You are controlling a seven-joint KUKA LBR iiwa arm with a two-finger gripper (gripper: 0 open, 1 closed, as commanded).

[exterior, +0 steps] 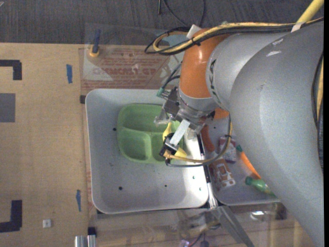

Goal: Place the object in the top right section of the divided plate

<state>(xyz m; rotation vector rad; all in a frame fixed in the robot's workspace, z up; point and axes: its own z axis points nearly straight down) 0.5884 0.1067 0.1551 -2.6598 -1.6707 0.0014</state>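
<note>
A light green divided plate [136, 133] lies in the upper middle of the left white bin [139, 187]. My gripper [167, 120] hangs over the plate's right edge, with the grey arm and its orange band coming in from the right and hiding that side of the plate. A small yellow patch [167, 134] shows just below the gripper at the plate's rim; I cannot tell whether it is an object or part of the cable. The plate's visible sections hold nothing.
The right bin [241, 199] is mostly hidden under the arm. Along its left side lie a printed packet [222, 173], a small pouch [229, 147], an orange item [248, 163] and a green item [257, 183]. A taped label sheet [123, 68] lies beyond the left bin.
</note>
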